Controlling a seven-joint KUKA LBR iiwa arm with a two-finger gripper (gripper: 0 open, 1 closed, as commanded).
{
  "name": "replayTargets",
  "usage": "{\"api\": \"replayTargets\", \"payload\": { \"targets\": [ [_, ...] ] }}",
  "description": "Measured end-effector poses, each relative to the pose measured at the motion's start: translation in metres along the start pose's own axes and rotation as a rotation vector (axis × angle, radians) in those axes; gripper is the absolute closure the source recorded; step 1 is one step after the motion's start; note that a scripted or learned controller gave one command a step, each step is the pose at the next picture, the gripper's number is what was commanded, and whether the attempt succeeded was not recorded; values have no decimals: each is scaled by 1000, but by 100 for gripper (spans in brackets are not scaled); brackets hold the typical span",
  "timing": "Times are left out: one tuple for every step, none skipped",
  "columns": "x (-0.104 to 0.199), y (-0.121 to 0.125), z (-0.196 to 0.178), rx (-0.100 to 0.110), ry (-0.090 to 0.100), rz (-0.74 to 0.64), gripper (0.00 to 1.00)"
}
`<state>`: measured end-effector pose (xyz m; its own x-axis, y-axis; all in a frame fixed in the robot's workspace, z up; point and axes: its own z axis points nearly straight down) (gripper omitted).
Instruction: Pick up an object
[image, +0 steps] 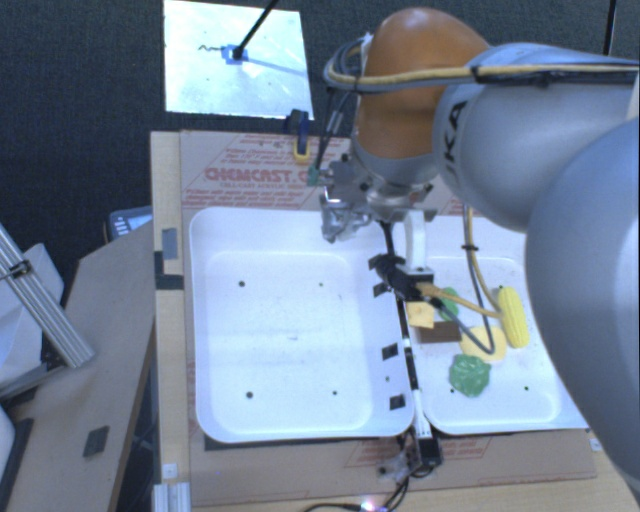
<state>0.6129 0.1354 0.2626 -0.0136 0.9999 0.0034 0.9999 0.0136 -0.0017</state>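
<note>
Arm (540, 130): grey, reaching in from the right and bulking large over the right bin's far side; its orange band (415, 70) sits high above the wrist.
Gripper (342, 222): pointing down over the far right corner of the left bin, close to the rim where the two bins meet.
Jaws: how wide they stand is unclear from this angle; nothing can be seen held between them.
Left bin (280, 330): white and shallow, with a few small dark dots on its floor.
Right bin (525, 400): white, touching the left bin along a shared edge, partly hidden under the arm.
Objects to pick: all lie in the right bin, well apart from the gripper.
Corn (513, 316): yellow, lying lengthwise toward the bin's right side.
Green lump (469, 374): nearest the front, just left of the corn's lower end.
Brown block (437, 331): by the bin's left wall, behind the green lump.
Yellow wedge (423, 314): touching the brown block's far edge.
Card sheet (250, 172): pale with red lettering, lying under both bins.
</note>
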Motion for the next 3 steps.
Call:
{"api": "replayTargets", "payload": {
  "targets": [
    [91,-72,-124,-12,3,0,100],
    [101,-70,-164,-6,-1,8,100],
    [100,-48,-180,-6,-2,13,100]
  ]
}}
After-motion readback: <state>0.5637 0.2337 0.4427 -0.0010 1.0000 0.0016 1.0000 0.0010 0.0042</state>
